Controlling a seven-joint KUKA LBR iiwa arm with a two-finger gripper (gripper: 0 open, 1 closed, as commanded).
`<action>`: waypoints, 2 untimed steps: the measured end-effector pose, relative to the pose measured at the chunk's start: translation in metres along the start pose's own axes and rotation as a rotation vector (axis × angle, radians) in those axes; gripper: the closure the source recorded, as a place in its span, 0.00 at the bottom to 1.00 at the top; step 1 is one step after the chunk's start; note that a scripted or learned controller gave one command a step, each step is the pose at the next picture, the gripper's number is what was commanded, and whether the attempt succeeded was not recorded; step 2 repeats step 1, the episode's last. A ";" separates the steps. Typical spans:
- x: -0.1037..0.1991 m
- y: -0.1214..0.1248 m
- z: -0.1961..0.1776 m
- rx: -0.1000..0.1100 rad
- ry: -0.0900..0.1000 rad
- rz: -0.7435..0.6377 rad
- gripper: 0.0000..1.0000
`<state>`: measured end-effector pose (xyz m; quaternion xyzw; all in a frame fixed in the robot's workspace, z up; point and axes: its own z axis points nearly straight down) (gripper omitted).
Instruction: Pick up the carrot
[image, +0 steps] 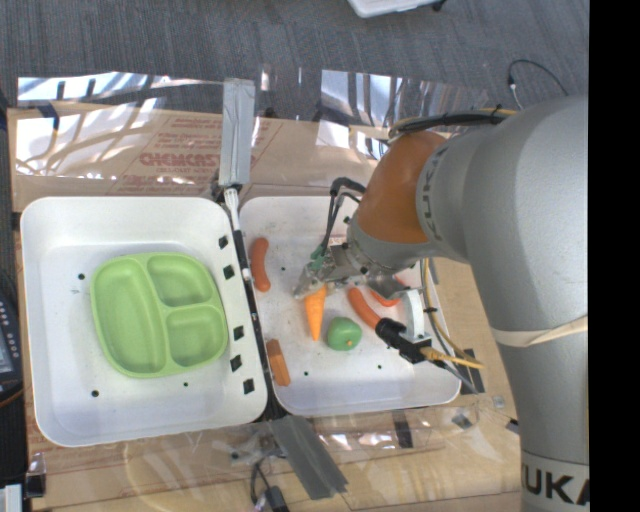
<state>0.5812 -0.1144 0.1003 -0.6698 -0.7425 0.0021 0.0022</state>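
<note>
The orange carrot (314, 314) lies in the right bin (300, 390), near its middle, with its thick end pointing to the back and its tip to the front. My gripper (316, 277) hangs low over the bin, right at the carrot's thick end. The wrist and the orange band above it hide much of the gripper. From here I cannot make out whether it touches the carrot or merely hovers above it.
A green round fruit (344, 334) sits just right of the carrot. Reddish sausages lie at the bin's left wall (260, 264), front left (278, 363) and right of the carrot (366, 307). A green divided plate (160, 312) rests in the left bin (50, 300).
</note>
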 end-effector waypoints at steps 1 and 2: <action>0.027 0.030 -0.120 -0.005 0.000 0.141 1.00; 0.027 0.030 -0.120 -0.005 0.000 0.141 1.00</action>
